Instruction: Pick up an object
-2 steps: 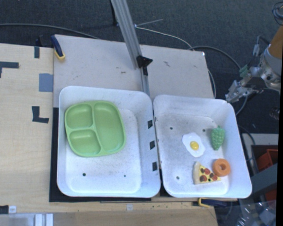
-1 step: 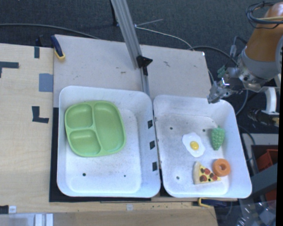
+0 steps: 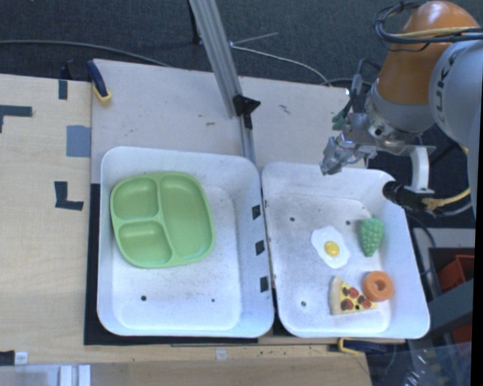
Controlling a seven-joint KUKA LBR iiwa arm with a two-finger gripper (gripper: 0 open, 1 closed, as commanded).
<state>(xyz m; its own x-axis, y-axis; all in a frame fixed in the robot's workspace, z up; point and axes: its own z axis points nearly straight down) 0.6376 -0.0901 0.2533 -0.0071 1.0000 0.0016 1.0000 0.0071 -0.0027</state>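
Note:
The right bin holds a fried egg, a green bunch of grapes, an orange doughnut and a pizza slice, all toward its near right side. My gripper hangs over the bin's far rim, well above and behind the egg. Nothing shows between its fingers.
In the left bin lies a green divided plate. A slanted metal pole stands behind the bins' shared edge. A blue and yellow clamp sits at the bench's far left corner.

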